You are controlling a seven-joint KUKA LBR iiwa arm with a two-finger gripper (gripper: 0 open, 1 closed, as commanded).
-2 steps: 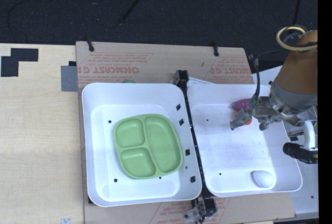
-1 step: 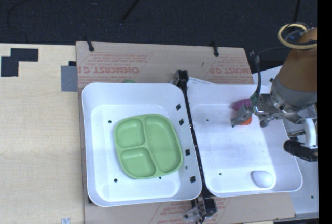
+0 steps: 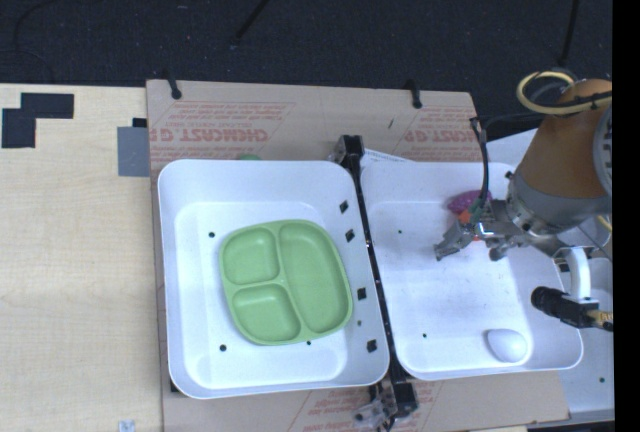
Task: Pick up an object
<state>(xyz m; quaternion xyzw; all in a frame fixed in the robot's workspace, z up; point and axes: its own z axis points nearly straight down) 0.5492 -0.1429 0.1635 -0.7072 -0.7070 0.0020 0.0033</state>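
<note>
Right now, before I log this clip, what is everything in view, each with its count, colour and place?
bins: 2, white, side by side on the cardboard sheet
divided plate: 1, light green, three compartments, flat in the left bin
egg-shaped object: 1, white, near corner of the right bin
small object: 1, pink-purple, far side of the right bin, beside the hand; too hidden to name
cardboard sheet: 1, brown with red print, under both bins
bench top: 1, pale wood, left of the bins
arm: 1, grey with orange band, reaching in from the right
hand: 1, dark metal, low over the right bin's far half
</note>
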